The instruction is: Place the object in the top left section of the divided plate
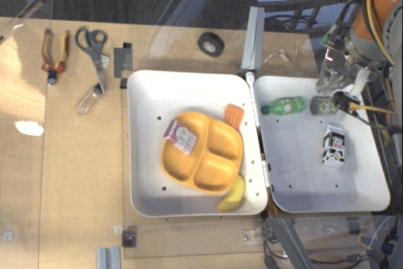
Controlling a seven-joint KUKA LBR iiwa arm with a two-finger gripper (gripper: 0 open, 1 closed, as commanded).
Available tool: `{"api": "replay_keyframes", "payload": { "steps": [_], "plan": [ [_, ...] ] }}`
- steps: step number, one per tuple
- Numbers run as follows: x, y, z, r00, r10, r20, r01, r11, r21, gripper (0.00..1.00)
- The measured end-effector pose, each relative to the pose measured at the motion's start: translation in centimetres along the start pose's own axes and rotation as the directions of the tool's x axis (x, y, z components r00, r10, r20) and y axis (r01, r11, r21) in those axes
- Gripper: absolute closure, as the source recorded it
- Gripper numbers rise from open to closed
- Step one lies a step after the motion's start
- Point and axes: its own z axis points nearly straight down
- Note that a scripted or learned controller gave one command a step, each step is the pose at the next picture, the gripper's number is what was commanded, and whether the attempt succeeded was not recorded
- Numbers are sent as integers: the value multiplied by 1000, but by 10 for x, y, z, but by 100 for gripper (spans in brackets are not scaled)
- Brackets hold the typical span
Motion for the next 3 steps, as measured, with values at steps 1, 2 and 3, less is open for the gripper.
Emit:
{"api": "replay_keyframes", "payload": {
  "steps": [1,2,3],
  "plan": [
    [2,0,-11,1000,-8,0,8,1000,-3,100],
    [4,1,-23,1000,-16,1,16,1000,-6,100],
    [6,1,-34,1000,-23,1,23,1000,-10,100]
  ]
}}
